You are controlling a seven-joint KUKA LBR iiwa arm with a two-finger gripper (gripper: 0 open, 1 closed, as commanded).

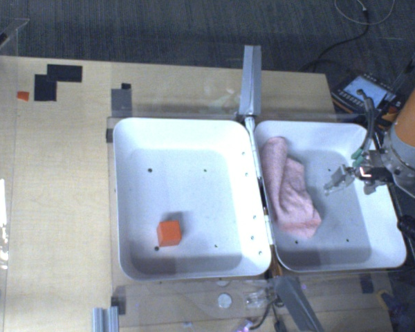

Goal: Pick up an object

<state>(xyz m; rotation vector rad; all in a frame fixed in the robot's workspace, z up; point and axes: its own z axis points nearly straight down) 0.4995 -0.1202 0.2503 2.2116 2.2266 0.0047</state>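
Orange and small, a block (169,233) sits in the left bin (124,185), near the front wall and well apart from everything else. It looks light and rigid, with flat sides that two fingers could close on squarely; a grasp from above across two opposite faces would probably suit it, though its smooth faces might slip if pinched off-centre.

Further right, in the right bin (387,254), a pink cloth (289,189) lies bunched along the left wall, just beside the divider between the bins. It appears soft and limp, so it would likely sag and drape when lifted; a pinch on a raised fold near its thick lower end seems the surest hold.

Right of the cloth, the gripper (339,181) hangs over the bare floor of that bin, apart from the cloth, with nothing between its fingers. They are small and blurred against the white, and whether they stand spread or together cannot be told. The arm is cut off at the edge of the view, so its wrist pose is hard to judge.
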